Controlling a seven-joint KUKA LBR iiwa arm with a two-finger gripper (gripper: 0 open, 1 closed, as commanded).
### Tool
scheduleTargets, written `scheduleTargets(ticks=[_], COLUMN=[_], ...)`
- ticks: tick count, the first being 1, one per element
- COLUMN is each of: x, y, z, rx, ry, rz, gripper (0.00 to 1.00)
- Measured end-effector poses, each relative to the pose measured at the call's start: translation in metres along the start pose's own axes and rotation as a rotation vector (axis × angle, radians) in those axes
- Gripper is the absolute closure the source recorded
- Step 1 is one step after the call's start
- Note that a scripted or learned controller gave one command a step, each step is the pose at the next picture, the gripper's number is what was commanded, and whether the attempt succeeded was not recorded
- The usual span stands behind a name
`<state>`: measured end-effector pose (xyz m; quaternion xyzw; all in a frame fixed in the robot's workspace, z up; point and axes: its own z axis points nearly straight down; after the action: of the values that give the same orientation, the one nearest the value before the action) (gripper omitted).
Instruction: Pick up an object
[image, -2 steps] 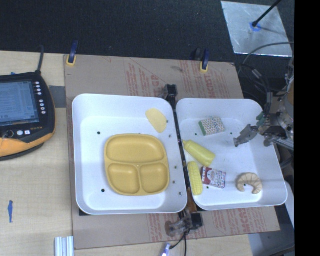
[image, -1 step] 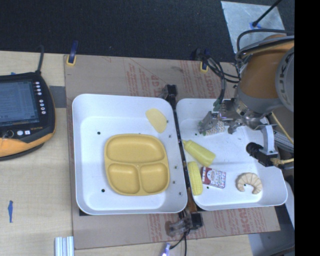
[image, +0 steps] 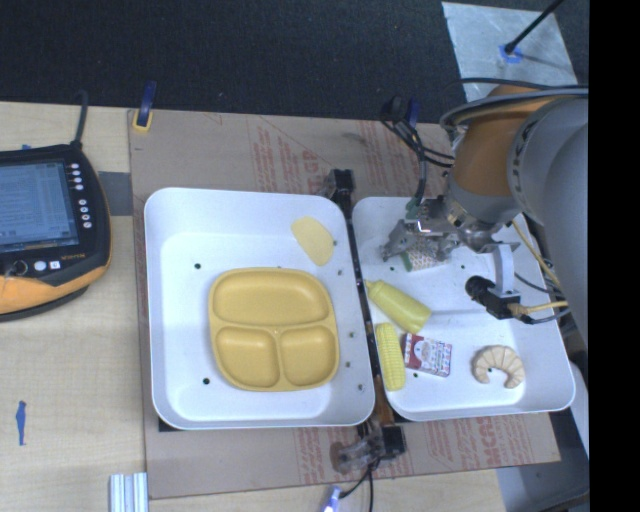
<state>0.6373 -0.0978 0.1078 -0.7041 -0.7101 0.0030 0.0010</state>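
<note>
Camera view, looking down: gripper (image: 425, 240) low over right bin (image: 545, 388) near its far left corner, grip state impossible to tell. Likeliest pick: yellow pod (image: 398, 305) by the left edge, with corn cob (image: 389, 355) and packet (image: 427, 355) just beside. Descend centred across the pod's narrow width, clear of the wall. Smooth white floor; cardboard (image: 230, 150) beneath, dark carpet (image: 250, 50) beyond.
</note>
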Motion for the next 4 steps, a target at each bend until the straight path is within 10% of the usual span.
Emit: scheduleTargets(ticks=[1,2,3,4], x=[-0.026,-0.026,-0.026,-0.026], y=[0.021,0.022,0.022,0.022], z=[0.012,0.000,0.000,-0.011], rx=[-0.010,-0.012,-0.011,-0.011], ry=[0.002,0.002,0.001,0.001], rz=[0.004,0.001,0.001,-0.001], gripper=[0.00,1.00,0.00,1.00])
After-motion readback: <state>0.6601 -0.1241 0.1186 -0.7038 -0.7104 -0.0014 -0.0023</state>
